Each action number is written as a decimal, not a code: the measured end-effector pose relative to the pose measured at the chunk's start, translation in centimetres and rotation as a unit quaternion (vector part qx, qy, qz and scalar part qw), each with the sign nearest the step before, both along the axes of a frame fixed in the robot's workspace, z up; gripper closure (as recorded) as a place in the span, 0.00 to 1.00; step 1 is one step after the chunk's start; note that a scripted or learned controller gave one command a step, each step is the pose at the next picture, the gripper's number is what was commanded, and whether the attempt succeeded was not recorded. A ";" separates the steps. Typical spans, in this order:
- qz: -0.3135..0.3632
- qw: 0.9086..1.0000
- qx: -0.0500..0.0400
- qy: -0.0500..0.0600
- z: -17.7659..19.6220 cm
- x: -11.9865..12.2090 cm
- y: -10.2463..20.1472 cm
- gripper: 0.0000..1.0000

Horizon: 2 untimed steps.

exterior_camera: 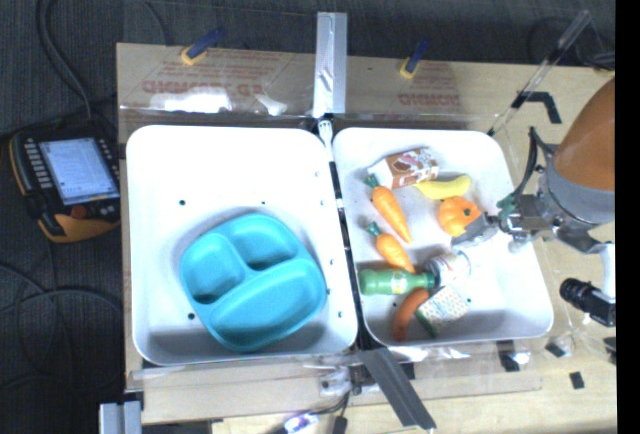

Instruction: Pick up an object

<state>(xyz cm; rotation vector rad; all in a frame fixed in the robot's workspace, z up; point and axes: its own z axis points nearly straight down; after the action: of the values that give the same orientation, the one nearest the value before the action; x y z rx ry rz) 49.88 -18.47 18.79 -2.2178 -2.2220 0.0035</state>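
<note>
Blue plate [253,278] in left bin [150,222]; gripper [485,225] beside orange fruit [457,215], grip state unclear.

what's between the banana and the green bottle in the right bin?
Camera view: between banana and green bottle lie the orange fruit and a carrot.

Two white bins [150,222]; one blue divided plate [255,280]; three toy carrots [390,212]; one green bottle [390,280]; one banana [445,187]; one small carton [412,166].
</note>
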 end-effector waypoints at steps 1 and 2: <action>0.019 1.000 0.002 -0.007 -6.2 -1.0 -3.4 0.00; 0.131 0.991 0.000 -0.001 -1.3 9.6 -1.9 0.00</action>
<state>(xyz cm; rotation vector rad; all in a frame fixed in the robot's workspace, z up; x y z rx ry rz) 59.44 -20.32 17.51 -1.9095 -2.4945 0.0012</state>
